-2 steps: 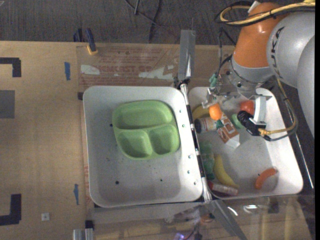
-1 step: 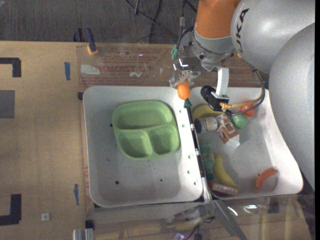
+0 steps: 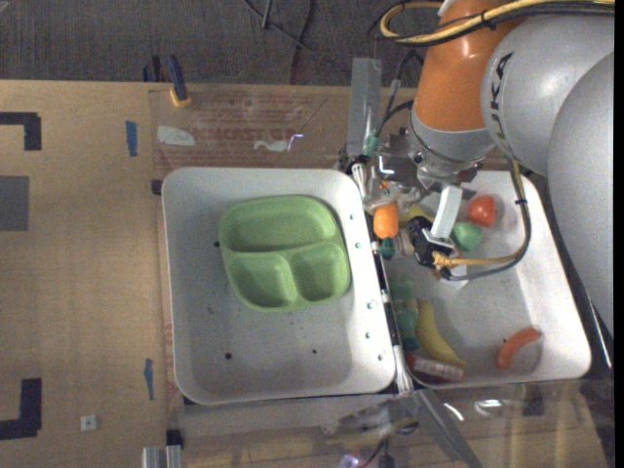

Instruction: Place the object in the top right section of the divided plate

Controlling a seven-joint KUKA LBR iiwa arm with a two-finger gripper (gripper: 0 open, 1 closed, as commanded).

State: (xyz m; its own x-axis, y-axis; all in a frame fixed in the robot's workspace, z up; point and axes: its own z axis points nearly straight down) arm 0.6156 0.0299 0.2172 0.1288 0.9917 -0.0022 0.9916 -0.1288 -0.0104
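Note:
The green divided plate (image 3: 284, 251) lies in the left bin (image 3: 195, 339), with one long section at the back and two smaller ones at the front. My gripper (image 3: 383, 203) hangs over the left edge of the right bin (image 3: 546, 300), just beside the wall between the bins. A small orange object (image 3: 386, 221) sits right at the gripper's tip. Whether it is held or resting there cannot be told. The gripper stands to the right of the plate, apart from it.
The right bin holds a red tomato-like piece (image 3: 482, 210), a green piece (image 3: 467, 235), a yellow banana (image 3: 436, 335), an orange-red sausage shape (image 3: 518, 347) and a small teal item (image 3: 388, 249). The arm covers the bin's back part.

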